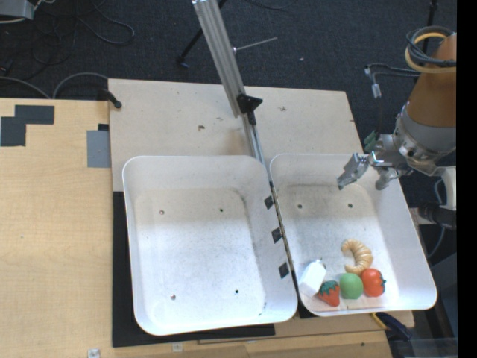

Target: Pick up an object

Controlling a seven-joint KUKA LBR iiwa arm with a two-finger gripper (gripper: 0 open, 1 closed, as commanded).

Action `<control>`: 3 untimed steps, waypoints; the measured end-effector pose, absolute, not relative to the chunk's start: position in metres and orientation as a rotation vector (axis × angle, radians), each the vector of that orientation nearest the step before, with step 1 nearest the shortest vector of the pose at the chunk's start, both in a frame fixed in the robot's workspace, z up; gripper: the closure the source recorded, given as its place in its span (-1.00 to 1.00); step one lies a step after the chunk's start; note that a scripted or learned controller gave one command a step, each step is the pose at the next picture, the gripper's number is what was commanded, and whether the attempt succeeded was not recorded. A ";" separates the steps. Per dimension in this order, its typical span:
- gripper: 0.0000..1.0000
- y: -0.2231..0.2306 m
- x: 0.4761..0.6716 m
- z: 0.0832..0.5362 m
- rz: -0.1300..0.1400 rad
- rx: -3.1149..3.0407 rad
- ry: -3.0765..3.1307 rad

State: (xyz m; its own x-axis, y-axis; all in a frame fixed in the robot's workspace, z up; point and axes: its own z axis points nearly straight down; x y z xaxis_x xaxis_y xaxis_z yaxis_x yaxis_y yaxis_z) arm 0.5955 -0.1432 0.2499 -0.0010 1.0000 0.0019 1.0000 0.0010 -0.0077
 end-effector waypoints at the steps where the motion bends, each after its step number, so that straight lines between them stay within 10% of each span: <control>1: -1.00 -0.144 0.596 0.253 0.002 -2.219 -2.220; 3: -1.00 -0.149 0.594 0.136 0.008 -2.216 -2.215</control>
State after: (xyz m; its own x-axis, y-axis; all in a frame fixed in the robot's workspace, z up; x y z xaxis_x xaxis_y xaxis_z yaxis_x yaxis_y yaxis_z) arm 0.5943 -0.1486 0.1360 0.0008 1.0000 0.0024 1.0000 -0.0008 -0.0096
